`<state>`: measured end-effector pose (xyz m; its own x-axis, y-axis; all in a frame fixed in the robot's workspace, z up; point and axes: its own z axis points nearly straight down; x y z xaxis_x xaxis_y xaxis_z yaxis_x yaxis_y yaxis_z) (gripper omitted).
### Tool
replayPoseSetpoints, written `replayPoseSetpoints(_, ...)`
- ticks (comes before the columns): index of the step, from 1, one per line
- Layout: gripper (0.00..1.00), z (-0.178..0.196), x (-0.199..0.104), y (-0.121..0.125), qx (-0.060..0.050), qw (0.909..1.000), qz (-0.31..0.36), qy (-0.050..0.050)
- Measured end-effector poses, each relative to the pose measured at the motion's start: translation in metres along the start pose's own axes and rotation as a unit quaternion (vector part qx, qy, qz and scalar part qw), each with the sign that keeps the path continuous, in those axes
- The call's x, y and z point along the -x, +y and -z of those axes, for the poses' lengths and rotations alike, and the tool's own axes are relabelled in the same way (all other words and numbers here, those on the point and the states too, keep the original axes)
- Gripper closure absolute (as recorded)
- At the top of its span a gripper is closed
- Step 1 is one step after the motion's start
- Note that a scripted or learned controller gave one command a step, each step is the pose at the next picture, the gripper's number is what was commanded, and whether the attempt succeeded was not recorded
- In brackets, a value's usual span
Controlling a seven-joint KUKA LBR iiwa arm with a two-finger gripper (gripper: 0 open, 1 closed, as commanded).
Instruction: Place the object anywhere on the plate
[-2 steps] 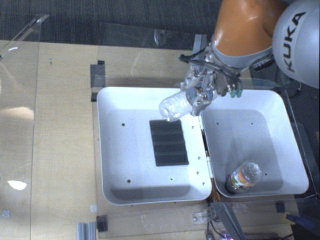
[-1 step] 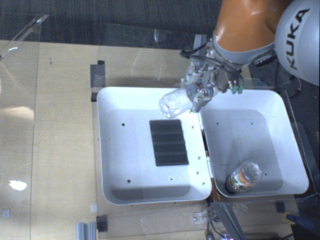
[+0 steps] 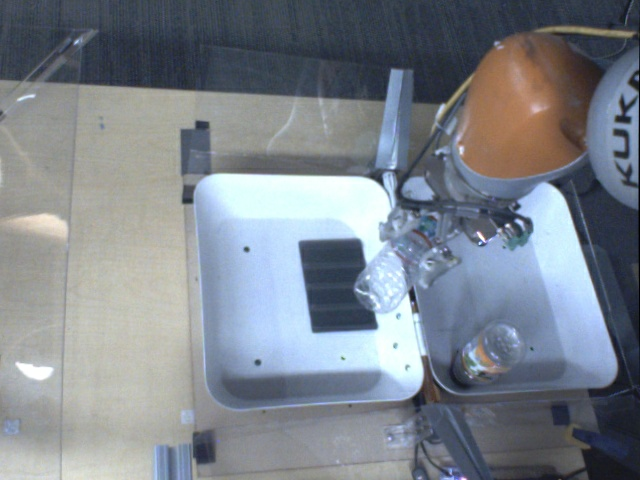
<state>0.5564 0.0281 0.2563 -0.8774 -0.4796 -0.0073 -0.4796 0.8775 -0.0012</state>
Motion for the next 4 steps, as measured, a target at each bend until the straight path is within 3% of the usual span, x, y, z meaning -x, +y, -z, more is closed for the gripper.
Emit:
replayPoseSetpoints(1,0.00,0.000,0.000,0.000,0.000,1.0000,0.000,0.000)
replayPoseSetpoints(2,0.00,-0.159,0.046,0.075,0.000,0.9968,0.080,-0.005)
replayPoseSetpoints(3,0.00,-0.070,0.004,0.001,0.000,0.9813,0.192,-0.001)
replayPoseSetpoints(4,0.00,-0.058,0.031,-0.053,0.000,0.9483,0.317,-0.001)
